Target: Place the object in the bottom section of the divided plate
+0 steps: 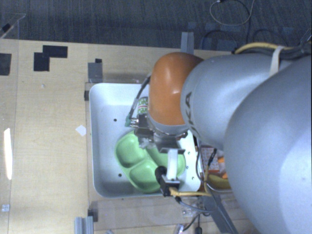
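A large grey arm [253, 130] reaches in from the right and covers most of that side. Its orange band [168, 89] sits above the wrist, which points straight down. Below it, on a pale wooden surface [44, 130], is a shallow white bin [102, 130]. A light green divided plate [130, 150] lies flat in the near right part of this bin, its raised ridges splitting it into rounded sections. The arm partly covers the plate. The tool [155, 145] hangs over the plate's middle. Whether it is spread, closed, or holding anything cannot be told.
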### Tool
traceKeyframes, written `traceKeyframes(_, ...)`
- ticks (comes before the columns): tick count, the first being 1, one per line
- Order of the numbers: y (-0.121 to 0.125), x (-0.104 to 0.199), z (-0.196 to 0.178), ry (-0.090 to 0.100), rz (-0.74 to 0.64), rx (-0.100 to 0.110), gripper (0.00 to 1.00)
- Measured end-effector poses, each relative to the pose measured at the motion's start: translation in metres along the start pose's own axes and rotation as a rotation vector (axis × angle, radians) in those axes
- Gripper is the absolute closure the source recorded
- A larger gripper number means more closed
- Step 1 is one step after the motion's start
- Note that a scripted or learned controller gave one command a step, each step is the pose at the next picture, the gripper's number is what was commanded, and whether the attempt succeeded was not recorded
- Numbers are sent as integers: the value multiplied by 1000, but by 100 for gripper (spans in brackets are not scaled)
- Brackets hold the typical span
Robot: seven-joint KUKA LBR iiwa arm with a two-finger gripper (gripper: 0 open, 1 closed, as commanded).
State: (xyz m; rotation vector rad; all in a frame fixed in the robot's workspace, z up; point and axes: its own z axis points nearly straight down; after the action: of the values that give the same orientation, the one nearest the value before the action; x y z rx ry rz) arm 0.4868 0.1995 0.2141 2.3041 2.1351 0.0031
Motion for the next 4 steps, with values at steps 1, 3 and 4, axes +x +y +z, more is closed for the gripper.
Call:
traceKeyframes(1, 0, 0, 0, 0, 0, 0, 0)
traceKeyframes(3, 1, 11, -138, 1, -272, -5, 100)
traceKeyframes(4, -1, 10, 20, 0, -331, 0, 100)
